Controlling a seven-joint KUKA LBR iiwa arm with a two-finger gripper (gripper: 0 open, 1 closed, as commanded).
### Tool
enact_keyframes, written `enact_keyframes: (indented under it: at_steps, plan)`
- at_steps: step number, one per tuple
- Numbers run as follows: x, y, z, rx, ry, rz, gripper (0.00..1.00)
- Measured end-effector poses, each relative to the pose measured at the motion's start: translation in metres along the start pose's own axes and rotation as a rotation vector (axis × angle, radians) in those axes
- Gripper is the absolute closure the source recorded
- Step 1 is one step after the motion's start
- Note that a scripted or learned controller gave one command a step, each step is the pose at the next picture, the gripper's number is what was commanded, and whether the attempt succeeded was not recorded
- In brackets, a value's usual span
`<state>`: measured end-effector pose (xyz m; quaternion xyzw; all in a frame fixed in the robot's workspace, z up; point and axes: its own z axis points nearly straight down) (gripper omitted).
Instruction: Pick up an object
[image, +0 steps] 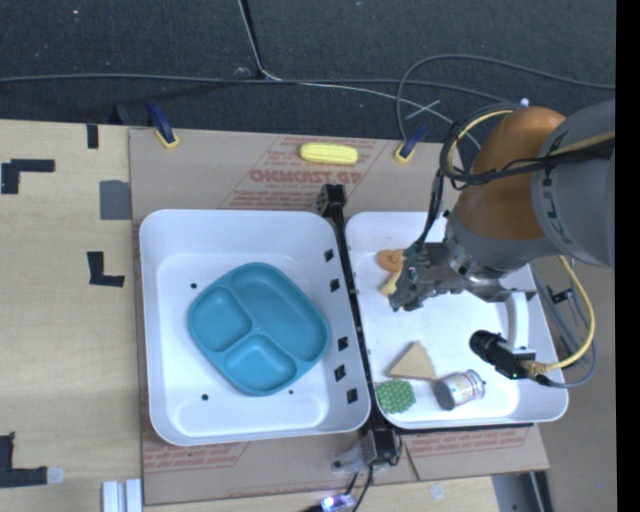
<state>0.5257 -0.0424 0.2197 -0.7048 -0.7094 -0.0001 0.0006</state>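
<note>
Orange, small and likely light, the toy food piece (389, 260) lies at the right bin's (520, 405) upper left, beside the gripper (408, 293); pinching its sides should suit; finger state unclear.

two white bins (160, 300), one blue tray (258, 327)

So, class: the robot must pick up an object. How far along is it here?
Done: the arm has reached into the right bin. In hand: the gripper sits low beside an orange item. Left: nothing looks lifted; wedge, can and green ball lie untouched.
</note>
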Motion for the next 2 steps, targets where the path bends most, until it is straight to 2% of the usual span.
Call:
enact_keyframes:
  at_steps: [1, 2]
  plan:
    - [0.055, -0.001, 0.01, 0.002, 0.0, 0.0, 1.0]
    - [0.107, -0.01, -0.003, 0.0, 0.001, -0.001, 1.0]
